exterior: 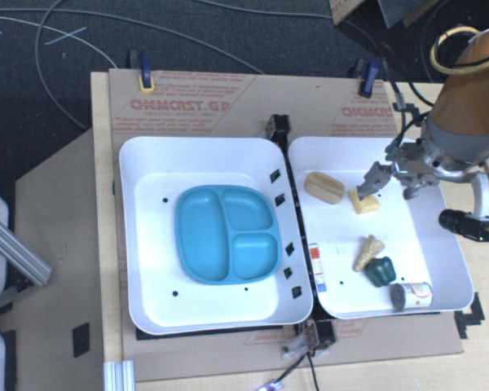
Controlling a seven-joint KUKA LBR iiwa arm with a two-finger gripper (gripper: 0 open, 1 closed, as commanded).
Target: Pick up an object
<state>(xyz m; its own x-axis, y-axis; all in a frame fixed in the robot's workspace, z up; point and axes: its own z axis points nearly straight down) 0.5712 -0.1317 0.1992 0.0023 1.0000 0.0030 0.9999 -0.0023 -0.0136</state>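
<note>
My end effector (373, 182) sits low over the far part of the right bin (440, 255), fingertips just at the pale yellow block (365, 203), near enough that contact cannot be ruled out. Whether the block sits inside the grip cannot be made out from this angle, and the same goes for whether I am released or clenched.

Readable writing: the cardboard sheet (187, 104) under the bins carries red print, "CHEMCAST GP" by the left bin (138, 218), with a fainter repeat by the right one. A small red and white label (315, 257) lies at the right bin's left edge; its text is too small to read.

My arm (464, 96) comes in from the right, orange band above the grey wrist, wrist angled down and left toward the block.

Also in the right bin: a tan bread roll (324, 188) just left of the block, a cone-shaped piece (368, 252), a dark green object (381, 271) beside it, a small tube (414, 293) near the front rim. The left bin holds a blue divided plate (228, 233).
</note>
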